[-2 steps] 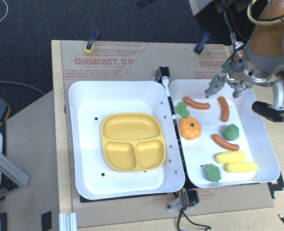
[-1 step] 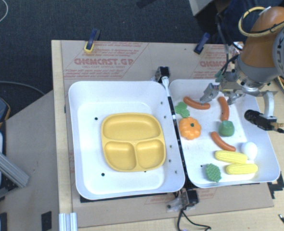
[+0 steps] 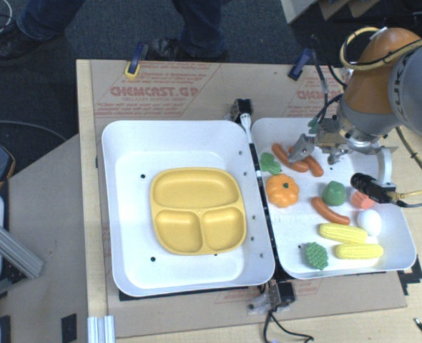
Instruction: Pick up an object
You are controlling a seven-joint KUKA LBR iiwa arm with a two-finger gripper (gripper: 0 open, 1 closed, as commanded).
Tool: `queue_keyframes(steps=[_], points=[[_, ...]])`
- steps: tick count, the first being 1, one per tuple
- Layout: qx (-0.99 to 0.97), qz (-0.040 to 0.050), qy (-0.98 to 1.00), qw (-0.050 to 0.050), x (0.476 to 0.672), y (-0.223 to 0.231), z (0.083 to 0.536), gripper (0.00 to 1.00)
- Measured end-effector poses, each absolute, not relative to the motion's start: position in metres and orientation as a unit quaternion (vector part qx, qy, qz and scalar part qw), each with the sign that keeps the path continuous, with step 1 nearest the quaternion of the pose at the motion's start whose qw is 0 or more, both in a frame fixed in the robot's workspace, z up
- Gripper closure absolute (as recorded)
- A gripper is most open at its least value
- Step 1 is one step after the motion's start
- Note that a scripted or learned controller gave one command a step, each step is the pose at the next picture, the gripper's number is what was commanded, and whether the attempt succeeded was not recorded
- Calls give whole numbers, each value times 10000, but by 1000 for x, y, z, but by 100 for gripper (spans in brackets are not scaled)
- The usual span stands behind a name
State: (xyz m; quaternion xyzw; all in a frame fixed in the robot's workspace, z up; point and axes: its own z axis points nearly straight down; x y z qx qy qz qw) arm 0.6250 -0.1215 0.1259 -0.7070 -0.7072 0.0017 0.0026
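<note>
My gripper (image 3: 316,153) hangs over the far left part of the right bin (image 3: 404,243), its two grey fingers spread open. Two red-orange sausages (image 3: 291,158) lie just under and beside the fingers, and nothing is held between them. Close by in the same bin are a green leafy piece (image 3: 270,163), an orange pumpkin (image 3: 282,191), a green pepper (image 3: 333,192), and a third sausage (image 3: 330,211).
A yellow divided plate (image 3: 197,210) lies in the left bin (image 3: 125,148). The near part of the right bin holds two corn cobs (image 3: 350,241), a broccoli (image 3: 315,255), a white egg (image 3: 370,222) and a small orange piece (image 3: 359,200).
</note>
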Motion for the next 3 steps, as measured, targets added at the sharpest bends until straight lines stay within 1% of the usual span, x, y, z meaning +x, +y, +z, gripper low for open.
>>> queue_keyframes(steps=[1,2,3], points=[[-7070,15,-7072,24,624,-121,82,0],[-7073,9,-7069,13,625,-121,95,100],[-7069,-16,-7073,-26,619,-114,147,100]])
